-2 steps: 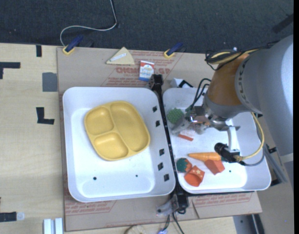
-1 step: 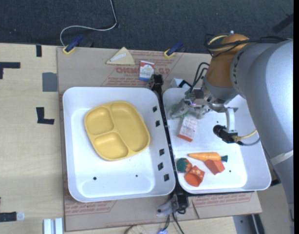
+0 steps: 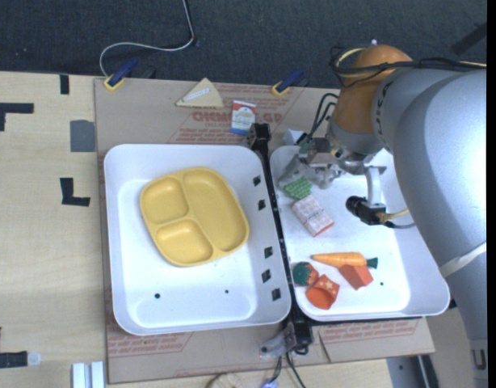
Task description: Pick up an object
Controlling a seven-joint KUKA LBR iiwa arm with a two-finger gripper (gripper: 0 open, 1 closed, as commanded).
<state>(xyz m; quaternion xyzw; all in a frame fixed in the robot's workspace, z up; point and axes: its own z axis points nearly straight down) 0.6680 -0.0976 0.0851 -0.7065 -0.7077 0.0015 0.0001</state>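
The gripper [image 3: 306, 166] is hanging low over the far end of the right bin [image 3: 393, 297], close to the divider between the bins. Its grey metal parts are blurring together there, so I cannot tell whether it is spread or closed, and nothing is showing as gripped in it.

Just beside its tip, a small green-and-white packet [image 3: 297, 188] is lying on the bin floor. A pale pink-and-white box [image 3: 313, 215] is sitting tilted a little nearer, towards the bin's middle.

Along the near end, a toy carrot [image 3: 341, 259] is lying crosswise. A red-brown block [image 3: 357, 276] is touching it from the near side. A dark green ball [image 3: 301, 272] and an orange-red piece [image 3: 322, 293] are sitting together in the near left corner.

The grey arm [image 3: 442, 160] is reaching in over the bin's right edge, its orange band [image 3: 369, 63] showing above the wrist.

In the left bin [image 3: 123, 297], a yellow divided plate [image 3: 193, 215] is lying near the middle.

Past the bins' far edges, a small red, white and blue carton [image 3: 243, 118] is standing on the cardboard sheet [image 3: 151, 120], with a pale triangular wedge [image 3: 201, 94] lying to its left.
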